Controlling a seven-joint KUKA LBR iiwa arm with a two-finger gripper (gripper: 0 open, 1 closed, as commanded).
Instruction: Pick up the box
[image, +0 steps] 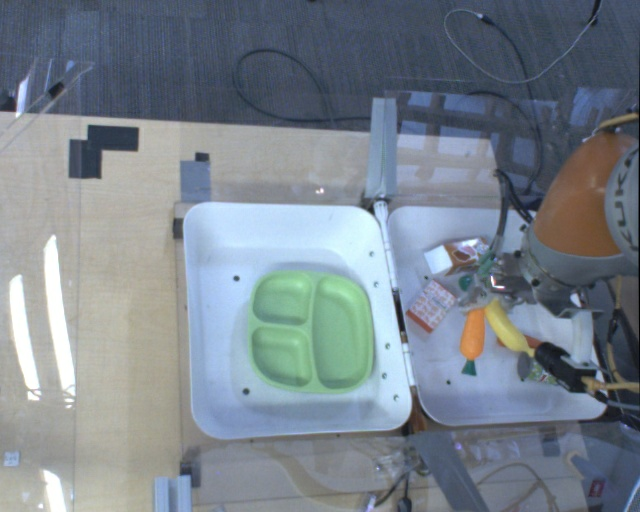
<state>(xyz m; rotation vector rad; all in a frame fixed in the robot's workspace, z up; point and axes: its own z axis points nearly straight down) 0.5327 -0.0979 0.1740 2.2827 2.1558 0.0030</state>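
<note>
A small patterned box (432, 304) lies flat on the floor of the right-hand bin (470, 405), near that bin's left wall and just right of the divide between the two bins; nothing is lifting it, so the pick-up looks not yet done. The grey arm (585, 215), with its orange band, reaches in from the right of the frame and bends down over the upper middle of the right bin, its gripper (497, 282) low among the clutter, right of the box and apart from it. Whether the tool is spread or closed cannot be told from this angle, and no object shows inside it. Around the tool lie a carrot (472, 338), a banana (506, 328) and a brown-and-white packet (452, 256) near the bin's top. In the left bin (215, 330), at the centre of the frame, sits a green divided tray (312, 331). What remains, by the look of it: reach the box, grip it and raise it clear.
</note>
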